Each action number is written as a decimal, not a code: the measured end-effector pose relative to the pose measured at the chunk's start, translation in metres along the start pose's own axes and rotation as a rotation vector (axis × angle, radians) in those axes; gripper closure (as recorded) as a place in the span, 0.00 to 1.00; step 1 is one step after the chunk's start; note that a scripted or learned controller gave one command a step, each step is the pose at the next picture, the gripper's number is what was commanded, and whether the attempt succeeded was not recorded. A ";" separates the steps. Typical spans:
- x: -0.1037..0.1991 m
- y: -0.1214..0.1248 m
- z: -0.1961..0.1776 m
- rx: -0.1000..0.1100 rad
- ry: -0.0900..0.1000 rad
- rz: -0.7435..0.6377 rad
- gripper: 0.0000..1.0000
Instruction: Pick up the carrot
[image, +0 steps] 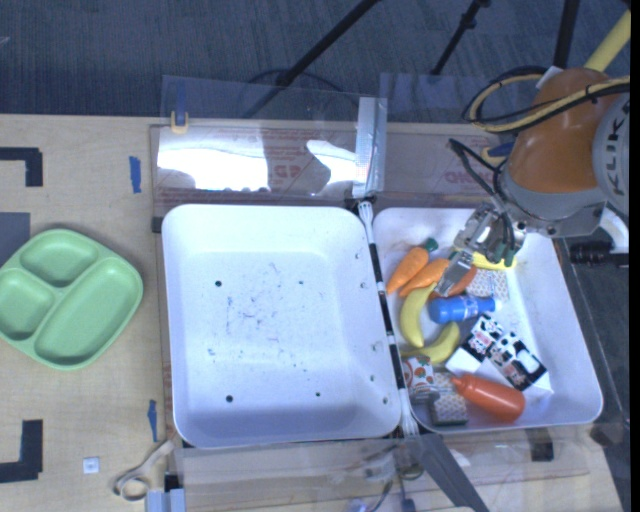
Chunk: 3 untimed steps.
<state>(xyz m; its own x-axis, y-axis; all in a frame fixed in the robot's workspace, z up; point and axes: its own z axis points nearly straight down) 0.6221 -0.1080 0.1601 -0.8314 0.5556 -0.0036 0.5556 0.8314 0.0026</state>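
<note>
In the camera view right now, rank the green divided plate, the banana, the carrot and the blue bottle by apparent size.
1. Green divided plate, clearly largest.
2. Banana.
3. Carrot, close to the banana and partly hidden, so this order is unsure.
4. Blue bottle, smallest.

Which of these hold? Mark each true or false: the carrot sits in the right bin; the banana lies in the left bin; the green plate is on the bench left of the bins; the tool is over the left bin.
1. The carrot sits in the right bin. True.
2. The banana lies in the left bin. False: it lies in the right bin, just below the carrot.
3. The green plate is on the bench left of the bins. True.
4. The tool is over the left bin. False: it is over the right bin, beside the carrot.
</note>
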 end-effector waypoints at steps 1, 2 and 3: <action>-0.024 -0.001 0.070 -0.001 -0.002 -0.087 0.00; -0.025 -0.001 0.059 -0.005 -0.004 -0.084 1.00; -0.025 -0.001 0.059 -0.005 -0.004 -0.084 0.00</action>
<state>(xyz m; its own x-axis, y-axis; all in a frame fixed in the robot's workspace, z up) 0.6431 -0.1228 0.1011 -0.8749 0.4842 -0.0083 0.4841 0.8750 0.0067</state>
